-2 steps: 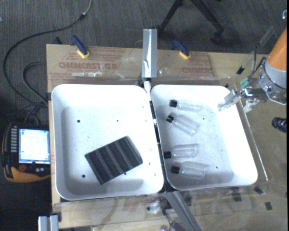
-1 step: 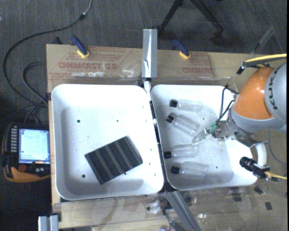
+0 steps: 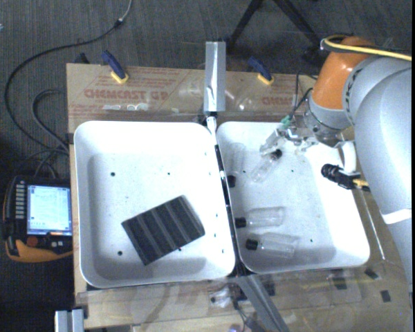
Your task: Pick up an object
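Closest to the lens in the right bin (image 3: pixel 346 251) are two clear vials (image 3: pixel 271 243) lying flat, well apart from the gripper (image 3: pixel 285 146); a third vial (image 3: pixel 264 166) lies tilted just below it, so I'd go for that one; can't tell the grip state from up here; I'd drop straight over its middle; ribbed black block (image 3: pixel 163 229) sits in the left bin (image 3: pixel 90 185).

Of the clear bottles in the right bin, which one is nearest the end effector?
The upper bottle, tilted just below the end effector. The other two clear bottles lie farther down the right bin, near its front.
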Tool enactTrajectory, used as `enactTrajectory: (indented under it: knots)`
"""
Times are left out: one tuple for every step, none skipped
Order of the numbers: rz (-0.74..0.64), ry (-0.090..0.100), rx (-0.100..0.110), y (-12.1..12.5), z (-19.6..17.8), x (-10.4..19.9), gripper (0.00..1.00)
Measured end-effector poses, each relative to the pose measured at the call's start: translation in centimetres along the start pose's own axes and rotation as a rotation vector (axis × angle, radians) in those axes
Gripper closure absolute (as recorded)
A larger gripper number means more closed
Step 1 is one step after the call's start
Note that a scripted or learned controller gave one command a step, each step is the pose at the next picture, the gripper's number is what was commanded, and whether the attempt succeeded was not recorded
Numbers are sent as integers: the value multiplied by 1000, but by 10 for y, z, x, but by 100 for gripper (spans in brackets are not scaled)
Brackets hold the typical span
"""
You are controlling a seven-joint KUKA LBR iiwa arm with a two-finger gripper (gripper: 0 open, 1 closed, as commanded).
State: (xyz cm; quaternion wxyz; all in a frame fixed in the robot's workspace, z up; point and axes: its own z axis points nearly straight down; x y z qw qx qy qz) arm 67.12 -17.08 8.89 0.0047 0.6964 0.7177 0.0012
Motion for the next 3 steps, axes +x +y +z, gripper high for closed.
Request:
enactTrajectory:
  knots:
    - [-93,1,0,-35,-2,64,0]
    - [-93,-1,-5,-34,-13,63,100]
    - [26,2,10,-12,-125,94,100]
